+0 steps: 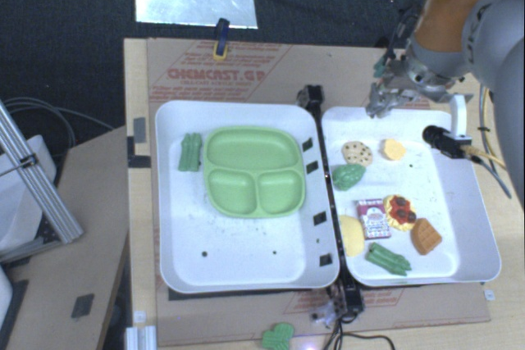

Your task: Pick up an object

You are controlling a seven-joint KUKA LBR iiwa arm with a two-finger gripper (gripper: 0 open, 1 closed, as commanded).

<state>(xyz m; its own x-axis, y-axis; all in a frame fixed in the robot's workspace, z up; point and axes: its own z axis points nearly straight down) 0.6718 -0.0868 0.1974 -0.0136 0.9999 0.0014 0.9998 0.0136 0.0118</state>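
A green toy (279, 335) lies on the bench at the near edge, outside both bins. Beyond it, your right bin (472, 209) holds the candidates: a green bean pod (388, 259), yellow piece (351, 235), small red carton (374, 217), pizza slice (401, 211), brown bread piece (426, 236), green leaf (349, 175), cookie (357, 152) and pale yellow chip (394, 149). The gripper (379, 107) hovers at that bin's far edge; you cannot tell its state. The left bin (176, 258) holds a green divided plate (253, 172).
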